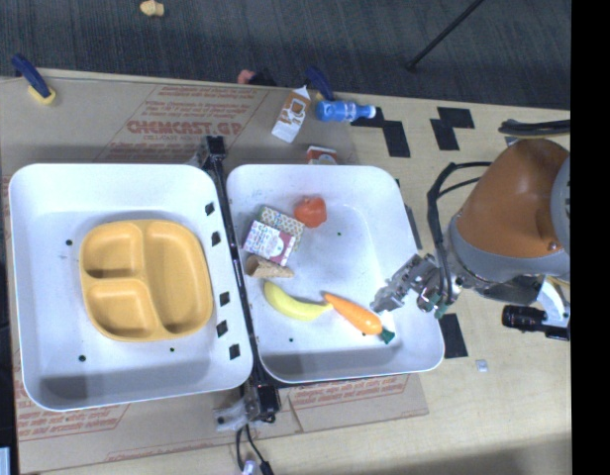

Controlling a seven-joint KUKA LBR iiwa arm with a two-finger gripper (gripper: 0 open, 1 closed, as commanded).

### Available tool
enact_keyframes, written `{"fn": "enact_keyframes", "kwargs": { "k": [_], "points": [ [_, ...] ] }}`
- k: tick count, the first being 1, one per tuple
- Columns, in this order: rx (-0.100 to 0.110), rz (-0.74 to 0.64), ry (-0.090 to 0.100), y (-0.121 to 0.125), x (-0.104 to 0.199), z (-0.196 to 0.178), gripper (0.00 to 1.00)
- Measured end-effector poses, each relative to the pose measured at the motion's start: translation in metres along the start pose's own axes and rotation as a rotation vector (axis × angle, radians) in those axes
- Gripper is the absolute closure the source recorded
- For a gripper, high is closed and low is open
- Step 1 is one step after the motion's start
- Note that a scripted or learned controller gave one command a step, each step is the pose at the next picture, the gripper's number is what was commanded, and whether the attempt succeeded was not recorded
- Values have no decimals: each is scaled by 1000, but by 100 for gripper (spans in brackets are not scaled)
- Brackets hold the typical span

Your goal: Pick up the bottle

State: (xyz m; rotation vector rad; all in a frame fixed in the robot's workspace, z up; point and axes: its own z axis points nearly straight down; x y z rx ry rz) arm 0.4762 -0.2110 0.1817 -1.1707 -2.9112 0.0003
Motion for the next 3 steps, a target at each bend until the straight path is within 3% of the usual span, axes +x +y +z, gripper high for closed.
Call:
{"fn": "enact_keyframes", "kwargs": {
  "k": [1, 2, 3],
  "points": [
    [-1, -256, -4, 1, 0, -4, 100],
    [-1, -96, -4, 0, 0, -3, 100],
    [-2, 314, -3, 0, 0, -8, 100]
  ]
}}
